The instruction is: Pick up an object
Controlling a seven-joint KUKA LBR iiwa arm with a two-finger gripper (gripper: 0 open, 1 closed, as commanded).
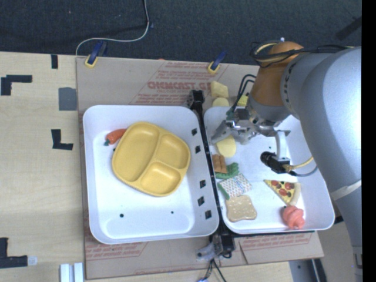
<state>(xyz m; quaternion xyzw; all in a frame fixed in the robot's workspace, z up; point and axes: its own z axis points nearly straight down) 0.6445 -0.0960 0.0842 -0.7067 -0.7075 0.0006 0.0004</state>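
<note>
We see the left bin point(97, 216) well to the left of the gripper point(235, 131). In it lies a yellow tray point(151, 158) with three compartments, tilted. A carrot point(115, 136) touches the tray's upper left edge, partly under it.

Across the divider, in the right bin point(320, 210), the gripper sits low over the upper left part, its metal fingers pointing left and down. Whether they are wide or narrow we cannot tell, and we see nothing clearly between them. A pale yellow ball point(227, 147) lies just below the gripper, touching or nearly touching it. Above the gripper, at the bin's top edge, are two pale yellow pieces point(219, 90).

Below the ball lie a small brown piece point(219, 164), a green bit point(232, 170), a checked packet point(235, 185) and a bread slice point(241, 208). Down and right of the gripper lie a pizza slice point(283, 189) and a red fruit point(293, 216). A black part with a cable point(276, 161) hangs just right of the gripper.
</note>
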